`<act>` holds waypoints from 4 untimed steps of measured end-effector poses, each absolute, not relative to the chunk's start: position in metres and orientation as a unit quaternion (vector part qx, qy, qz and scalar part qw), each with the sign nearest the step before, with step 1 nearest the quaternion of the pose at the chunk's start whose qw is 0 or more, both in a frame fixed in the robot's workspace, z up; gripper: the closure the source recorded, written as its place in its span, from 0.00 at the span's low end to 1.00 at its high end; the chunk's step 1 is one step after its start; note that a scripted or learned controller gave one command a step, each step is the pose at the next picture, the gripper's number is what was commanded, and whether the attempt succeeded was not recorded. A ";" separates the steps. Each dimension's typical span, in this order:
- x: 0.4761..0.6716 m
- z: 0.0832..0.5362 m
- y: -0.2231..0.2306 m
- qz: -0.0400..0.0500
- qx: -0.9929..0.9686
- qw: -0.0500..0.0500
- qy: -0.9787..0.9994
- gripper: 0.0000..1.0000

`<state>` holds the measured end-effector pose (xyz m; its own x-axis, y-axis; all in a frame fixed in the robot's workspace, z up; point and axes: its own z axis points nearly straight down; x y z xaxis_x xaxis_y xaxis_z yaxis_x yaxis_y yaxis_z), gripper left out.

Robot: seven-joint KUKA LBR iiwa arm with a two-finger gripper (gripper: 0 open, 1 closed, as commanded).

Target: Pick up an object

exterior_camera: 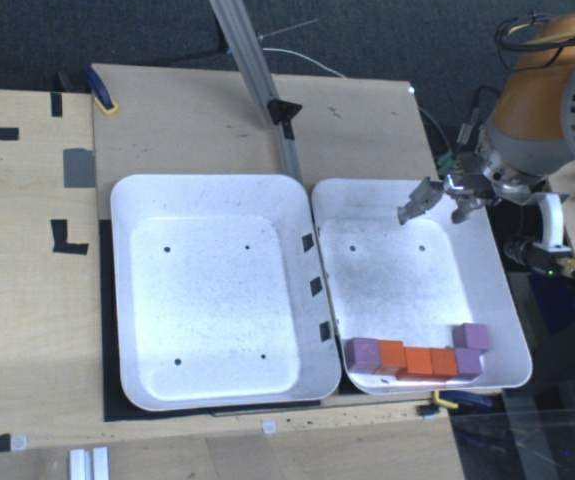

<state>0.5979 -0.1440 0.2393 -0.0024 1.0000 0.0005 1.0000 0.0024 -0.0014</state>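
Observation:
A row of small blocks lies along the near wall of the right bin [487, 268]: a purple block [364, 353] at the left, orange blocks [419, 360] in the middle, and purple blocks [471, 338] stacked at the right end. My gripper [437, 203] hangs over the far right part of that bin, well away from the blocks. Its two fingers are spread apart with nothing between them.
The left bin [127, 268] stands beside the right one. A slanted metal pole [252, 58] rises from behind the bins. A blue and yellow tool [102, 93] lies at the bench's far left, and another [457, 400] lies in front of the right bin.

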 end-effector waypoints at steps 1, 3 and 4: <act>0.592 0.203 -0.186 0.003 -0.708 0.001 -0.706 0.00; 0.584 0.245 -0.162 0.003 -0.708 0.001 -0.706 0.00; 0.582 0.194 -0.065 0.001 -0.704 0.003 -0.710 0.00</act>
